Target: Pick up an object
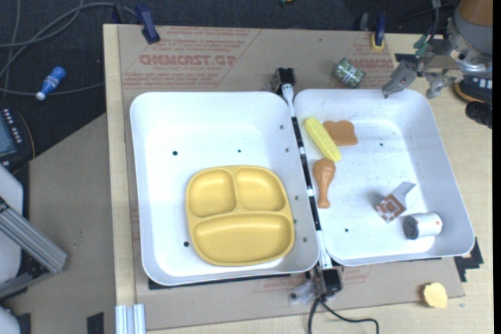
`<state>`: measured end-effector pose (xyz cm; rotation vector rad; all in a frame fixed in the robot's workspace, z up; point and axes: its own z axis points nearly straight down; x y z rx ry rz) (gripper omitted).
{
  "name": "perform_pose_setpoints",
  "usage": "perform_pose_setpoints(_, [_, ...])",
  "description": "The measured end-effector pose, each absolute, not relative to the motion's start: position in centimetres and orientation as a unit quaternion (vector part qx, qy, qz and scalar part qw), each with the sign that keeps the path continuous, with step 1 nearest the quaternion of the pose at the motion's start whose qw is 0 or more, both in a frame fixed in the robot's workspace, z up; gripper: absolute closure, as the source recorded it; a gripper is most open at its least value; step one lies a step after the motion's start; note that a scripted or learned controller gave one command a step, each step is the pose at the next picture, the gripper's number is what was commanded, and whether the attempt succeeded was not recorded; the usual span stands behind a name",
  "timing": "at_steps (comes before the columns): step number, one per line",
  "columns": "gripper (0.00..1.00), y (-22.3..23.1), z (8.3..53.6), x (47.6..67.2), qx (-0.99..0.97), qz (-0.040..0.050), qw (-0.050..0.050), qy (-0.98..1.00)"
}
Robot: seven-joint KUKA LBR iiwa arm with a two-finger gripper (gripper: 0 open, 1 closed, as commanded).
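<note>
Yellow tray point(237, 213) sits nearest, in the left bin point(156, 129).
My fingers point(415, 74) hang spread and hold nothing over the right bin's point(446, 168) far edge; the corn point(322, 138) lies left and nearer, long axis running far-to-near.

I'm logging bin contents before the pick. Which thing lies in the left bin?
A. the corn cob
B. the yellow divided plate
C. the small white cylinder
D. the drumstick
B: the yellow divided plate sits alone in the left bin, while the corn cob, drumstick and white cylinder all lie in the right bin.
</note>
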<state>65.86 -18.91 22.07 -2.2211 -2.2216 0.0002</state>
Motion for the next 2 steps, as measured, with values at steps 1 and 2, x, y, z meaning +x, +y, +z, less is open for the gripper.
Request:
perform_pose_setpoints(1, [0.00, -11.3, 10.7, 61.1, -0.706, 0.0024, 0.006, -0.709])
perform_pose_setpoints(2, [0.00, -9.6, 8.7, 63.8, -0.706, 0.0024, -0.004, -0.708])
